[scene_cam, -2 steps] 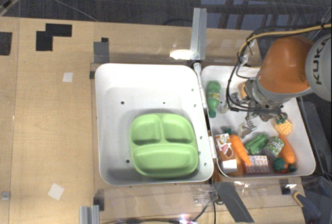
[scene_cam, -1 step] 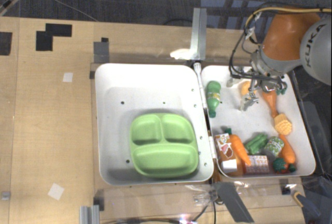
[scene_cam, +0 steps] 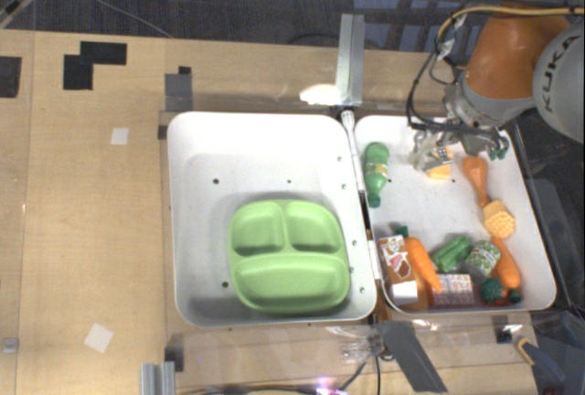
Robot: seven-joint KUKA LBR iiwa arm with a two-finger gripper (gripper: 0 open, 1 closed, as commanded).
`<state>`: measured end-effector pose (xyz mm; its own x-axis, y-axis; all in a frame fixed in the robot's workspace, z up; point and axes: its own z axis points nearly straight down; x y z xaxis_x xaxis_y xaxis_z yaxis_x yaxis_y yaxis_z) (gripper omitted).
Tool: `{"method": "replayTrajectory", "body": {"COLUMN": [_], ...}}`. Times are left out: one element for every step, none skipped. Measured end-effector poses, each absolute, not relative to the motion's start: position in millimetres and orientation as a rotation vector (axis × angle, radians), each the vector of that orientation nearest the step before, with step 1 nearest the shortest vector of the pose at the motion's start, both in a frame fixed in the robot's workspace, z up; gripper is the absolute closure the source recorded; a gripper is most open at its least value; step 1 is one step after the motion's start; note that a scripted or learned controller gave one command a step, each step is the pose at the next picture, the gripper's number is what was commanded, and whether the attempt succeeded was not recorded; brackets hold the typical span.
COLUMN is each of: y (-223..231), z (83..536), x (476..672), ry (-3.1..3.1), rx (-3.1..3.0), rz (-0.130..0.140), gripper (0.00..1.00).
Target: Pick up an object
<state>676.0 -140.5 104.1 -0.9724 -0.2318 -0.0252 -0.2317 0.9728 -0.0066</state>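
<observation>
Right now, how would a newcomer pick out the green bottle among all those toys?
Look at the right bin, the crowded one. Along its left wall, near the far end, lies the green bottle, apart from the pile at the near end. It is the lone green thing there, and the carrots are orange.

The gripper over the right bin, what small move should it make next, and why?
Probably a short drop straight down. The gripper hangs at the far end of the right bin, just above a small yellow piece, with the green bottle to one side and an orange carrot to the other. That yellow piece looks like the nearest thing to grasp, though the view cannot confirm the height left.
</observation>
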Motion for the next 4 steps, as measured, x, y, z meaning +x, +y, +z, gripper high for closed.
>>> {"method": "replayTrajectory", "body": {"y": [-170, -168, -167, -113], "z": [295, 303, 317, 257], "x": [672.6, 673.9, 676.1, 660.4], "ry": [3.105, 3.101, 3.088, 3.129], "rx": [-0.258, -0.262, -0.264, -0.208], "rz": [-0.012, -0.007, -0.01, 0.004], "gripper": [1.0, 1.0, 1.0, 1.0]}}
